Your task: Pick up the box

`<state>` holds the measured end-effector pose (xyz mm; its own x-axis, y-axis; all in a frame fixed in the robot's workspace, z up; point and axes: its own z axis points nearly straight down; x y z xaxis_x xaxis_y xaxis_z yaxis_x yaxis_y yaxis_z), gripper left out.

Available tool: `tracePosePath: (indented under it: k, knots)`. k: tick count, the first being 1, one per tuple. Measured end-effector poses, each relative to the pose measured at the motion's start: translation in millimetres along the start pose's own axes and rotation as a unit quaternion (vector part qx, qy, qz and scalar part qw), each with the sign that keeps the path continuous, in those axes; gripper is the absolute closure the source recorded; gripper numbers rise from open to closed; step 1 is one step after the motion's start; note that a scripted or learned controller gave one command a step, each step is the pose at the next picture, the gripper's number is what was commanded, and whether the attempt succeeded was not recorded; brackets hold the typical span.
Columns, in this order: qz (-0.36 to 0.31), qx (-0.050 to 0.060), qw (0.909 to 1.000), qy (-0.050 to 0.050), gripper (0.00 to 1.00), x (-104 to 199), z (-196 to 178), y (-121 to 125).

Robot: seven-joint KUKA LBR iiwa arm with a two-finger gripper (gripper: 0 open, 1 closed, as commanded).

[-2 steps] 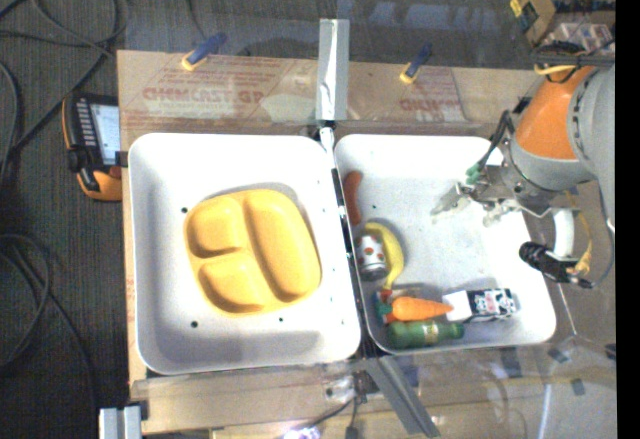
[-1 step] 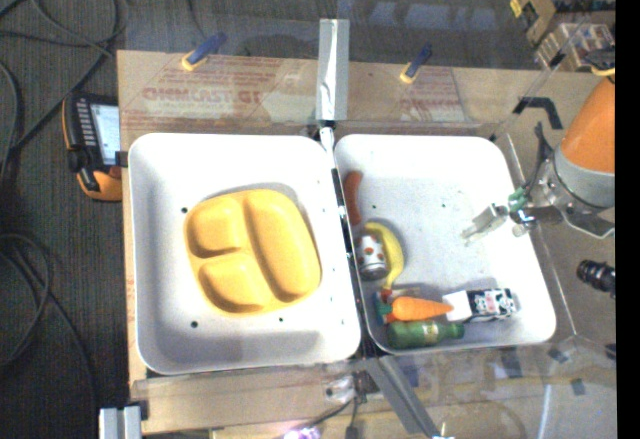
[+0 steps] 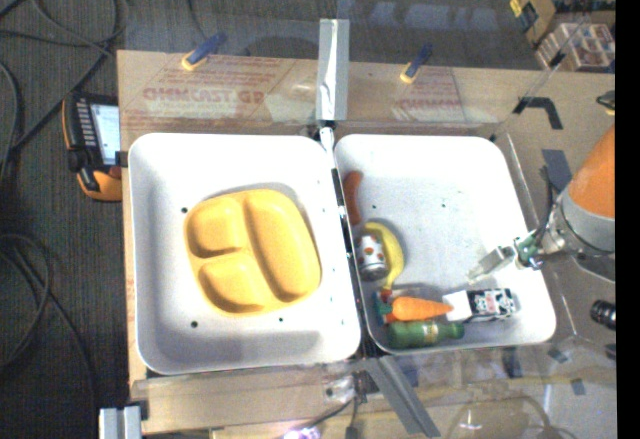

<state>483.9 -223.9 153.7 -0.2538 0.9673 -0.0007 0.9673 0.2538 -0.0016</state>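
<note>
The box is small and white, with a red end and dark print. It lies flat near the front right corner of the right bin. My gripper reaches in from the right and hovers just behind and above the box, apart from it. Nothing shows in its grasp. The grey wrist and orange band stand over the bin's right rim.
Left of the box lie an orange carrot and a green bottle. Further back are a small can, a yellow banana and a brown sausage. A yellow divided tray sits in the left bin.
</note>
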Motion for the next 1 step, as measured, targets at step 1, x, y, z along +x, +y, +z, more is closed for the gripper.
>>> tracePosePath:
  k: [1]
  knots:
    - [-0.045,-0.001,0.9990,0.001,0.00,59.0,-49.3,16.8]
